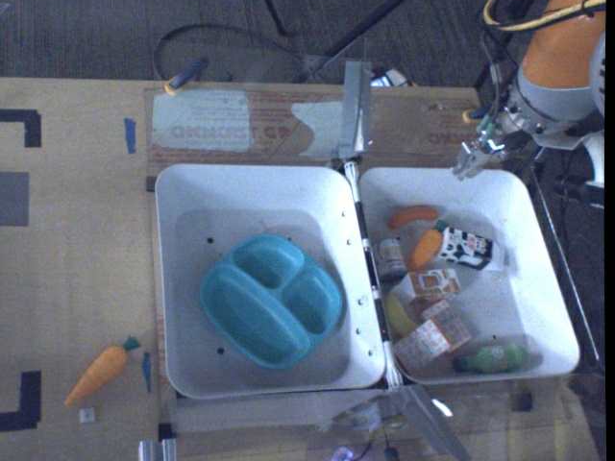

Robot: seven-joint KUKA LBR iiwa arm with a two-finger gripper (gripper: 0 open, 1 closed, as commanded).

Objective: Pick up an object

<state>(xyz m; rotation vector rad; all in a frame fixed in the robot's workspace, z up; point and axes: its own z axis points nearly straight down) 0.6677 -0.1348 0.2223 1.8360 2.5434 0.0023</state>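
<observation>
The right bin [538, 286] holds a heap of toy food: an orange sausage [414, 217], a carrot [425, 248], a black-and-white carton [467, 248], a small can [390, 256], an orange-and-white box [432, 283], a banana [398, 315], a pink-and-white box [432, 339] and a green item [492, 357]. My gripper [473, 160] hangs over the far rim of the right bin, above and to the right of the sausage. It is small in the camera view and nothing shows between its fingers.
The left bin [183, 200] holds a teal divided plate [272, 299]. A second toy carrot [98, 373] lies on the bench left of the bins. A metal clamp bar [352, 113] stands behind the divider between the bins. Cables [519, 3] loop near the arm.
</observation>
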